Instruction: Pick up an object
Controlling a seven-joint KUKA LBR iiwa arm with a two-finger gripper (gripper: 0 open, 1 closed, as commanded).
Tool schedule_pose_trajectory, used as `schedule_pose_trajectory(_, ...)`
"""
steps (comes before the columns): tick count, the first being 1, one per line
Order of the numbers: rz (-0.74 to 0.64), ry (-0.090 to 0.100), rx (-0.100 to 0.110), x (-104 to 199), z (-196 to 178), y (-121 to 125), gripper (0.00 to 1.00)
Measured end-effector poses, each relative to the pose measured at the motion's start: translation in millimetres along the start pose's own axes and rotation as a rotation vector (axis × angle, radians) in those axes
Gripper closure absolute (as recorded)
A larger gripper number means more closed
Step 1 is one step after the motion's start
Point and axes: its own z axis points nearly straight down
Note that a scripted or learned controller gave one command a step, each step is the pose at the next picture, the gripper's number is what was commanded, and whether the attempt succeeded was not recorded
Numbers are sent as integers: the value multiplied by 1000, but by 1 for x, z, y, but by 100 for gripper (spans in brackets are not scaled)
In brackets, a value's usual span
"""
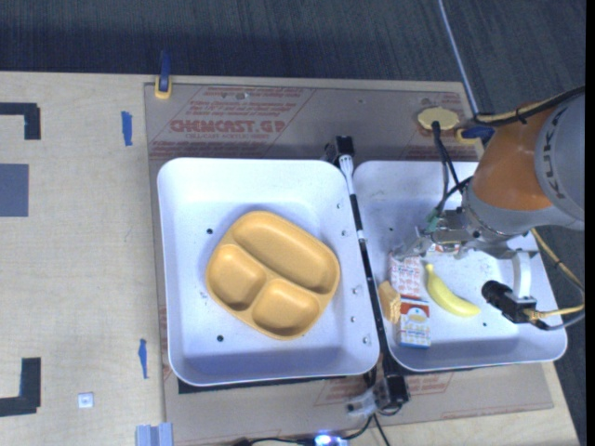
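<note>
- The gripper (435,240) hangs low over the back-left part of the right bin (548,342). The grey wrist and orange band of the arm (521,179) cover most of it from above, so I cannot tell whether it is clamped or released.
- Just at its near side lies a crinkled packet (406,273) with red print. Its far end runs in under the gripper, and I cannot say whether the two touch.
- The packet's near end meets a small carton (416,327), red and white with a blue foot. They may be one long thing — the join is too blurred to settle.
- An orange block (388,302) sits against the right bin's left wall, partly hidden by the packet and carton.
- A banana (452,295) lies slanted just right of the packet, with bare bin floor on its other sides.
- The left bin (181,277) holds a yellow divided tray (271,272), flat and turned at a slant, well apart from the arm.
- A black bar (358,240) runs between the two bins.
- Counted: two bins, one tray with three wells, one banana, one packet, one carton and one orange block — four loose things in the right bin, one in the left.
</note>
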Motion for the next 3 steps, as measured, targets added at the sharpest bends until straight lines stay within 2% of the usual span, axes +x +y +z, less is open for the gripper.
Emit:
schedule_pose_trajectory(1, 0, -1, -7, 1, 8, -45, 0)
schedule_pose_trajectory(2, 1, -3, -14, 1, -3, -43, 100)
schedule_pose_trajectory(3, -2, 1, 7, 76, -88, -83, 100)
